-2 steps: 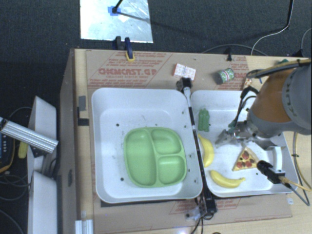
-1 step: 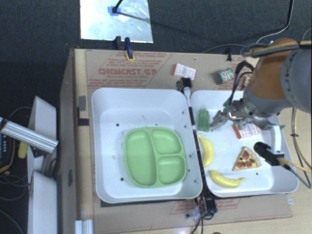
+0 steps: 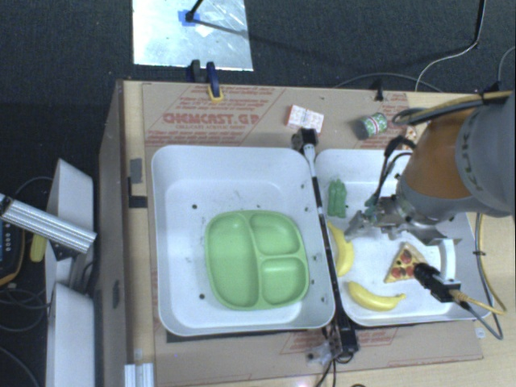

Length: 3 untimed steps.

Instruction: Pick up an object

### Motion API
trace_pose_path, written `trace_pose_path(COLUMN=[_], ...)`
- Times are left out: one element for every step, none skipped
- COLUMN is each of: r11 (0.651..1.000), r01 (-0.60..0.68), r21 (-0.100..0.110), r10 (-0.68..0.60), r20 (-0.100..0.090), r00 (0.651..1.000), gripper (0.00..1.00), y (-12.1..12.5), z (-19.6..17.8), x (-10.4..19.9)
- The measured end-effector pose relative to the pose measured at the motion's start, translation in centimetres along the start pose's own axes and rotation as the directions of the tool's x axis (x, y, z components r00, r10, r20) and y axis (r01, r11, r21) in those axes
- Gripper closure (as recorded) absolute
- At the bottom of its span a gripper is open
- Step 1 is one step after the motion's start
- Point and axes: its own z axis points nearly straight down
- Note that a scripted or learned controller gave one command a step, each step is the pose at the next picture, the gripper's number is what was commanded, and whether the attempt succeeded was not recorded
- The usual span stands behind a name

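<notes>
Bananas wait in my right bin (image 3: 367, 317): the nearest banana (image 3: 373, 298) lies lengthwise left to right, tip pointing right, beside the pizza slice (image 3: 402, 265). Farther back, my gripper (image 3: 364, 220) hovers; finger state I cannot tell.

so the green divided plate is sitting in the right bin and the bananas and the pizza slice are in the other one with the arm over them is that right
Not quite. The camera view shows the green divided plate in the left bin, not the right one. The rest holds: the two bananas and the pizza slice lie in the right bin, with the arm reaching over it.
</notes>
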Motion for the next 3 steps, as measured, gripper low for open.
trace_pose_path(r11=[1.0,1.0,1.0], r01=[0.004,0.003,-0.001], r21=[-0.006,-0.003,-0.004], r10=[-0.004,-0.003,0.001], r20=[-0.001,0.0,0.001], r00=[1.0,1.0,1.0], gripper=[0.0,0.0,0.0], y=[-1.4,-3.1,-2.8], z=[-6.3,-6.2,3.7], x=[4.0,4.8,0.1])
